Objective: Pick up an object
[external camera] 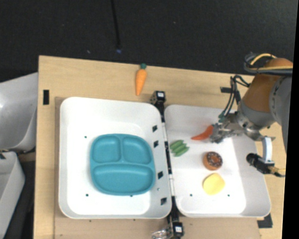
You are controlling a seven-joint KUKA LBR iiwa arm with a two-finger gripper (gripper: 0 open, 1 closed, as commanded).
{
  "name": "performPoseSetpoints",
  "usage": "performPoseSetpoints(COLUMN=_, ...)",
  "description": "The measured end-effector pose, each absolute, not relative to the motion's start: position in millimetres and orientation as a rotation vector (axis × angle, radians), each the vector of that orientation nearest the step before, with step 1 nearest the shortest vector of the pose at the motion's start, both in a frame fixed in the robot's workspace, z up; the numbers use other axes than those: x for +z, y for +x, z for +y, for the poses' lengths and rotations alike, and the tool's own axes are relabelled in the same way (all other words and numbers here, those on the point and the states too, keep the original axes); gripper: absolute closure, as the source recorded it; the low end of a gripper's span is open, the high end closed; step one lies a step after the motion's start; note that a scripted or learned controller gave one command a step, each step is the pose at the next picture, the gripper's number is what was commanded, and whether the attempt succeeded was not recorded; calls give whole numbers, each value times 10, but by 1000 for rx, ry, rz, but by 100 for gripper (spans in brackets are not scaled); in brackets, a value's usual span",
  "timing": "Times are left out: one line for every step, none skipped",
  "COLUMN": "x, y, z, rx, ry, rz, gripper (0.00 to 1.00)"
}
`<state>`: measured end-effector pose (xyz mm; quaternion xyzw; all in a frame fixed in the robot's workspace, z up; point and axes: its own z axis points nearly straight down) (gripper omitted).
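Wooden bench (45,226) on dark floor; end effector (216,133) seemingly grips red-orange object (203,134), grip state unclear

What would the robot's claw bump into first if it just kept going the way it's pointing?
Probably the red-orange chili pepper: the gripper points leftward and down at it in the right bin. They look nearly touching, though depth is hard to judge.

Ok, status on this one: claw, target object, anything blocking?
Claw low in right bin, at the red-orange pepper; grip unconfirmed. Green piece, donut, yellow piece lie loose nearby, apart from it. Nothing blocking.
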<state>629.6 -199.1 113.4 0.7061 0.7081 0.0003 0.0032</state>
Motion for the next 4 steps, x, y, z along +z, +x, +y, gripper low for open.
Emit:
performPoseSetpoints(x=1600, y=6278, z=-1949, rx=5, ry=2213, rz=2221, gripper=100)
performPoseSetpoints(x=2058, y=6296, z=-1909, rx=5, ry=2213, rz=2221, gripper=100)
performPoseSetpoints(x=2646, y=6268, z=-1836, rx=5, ry=2212, rz=2222, gripper=100)
performPoseSetpoints(x=2565, y=6383, z=-1323, rx=1, ry=2215, rz=2228, gripper=100)
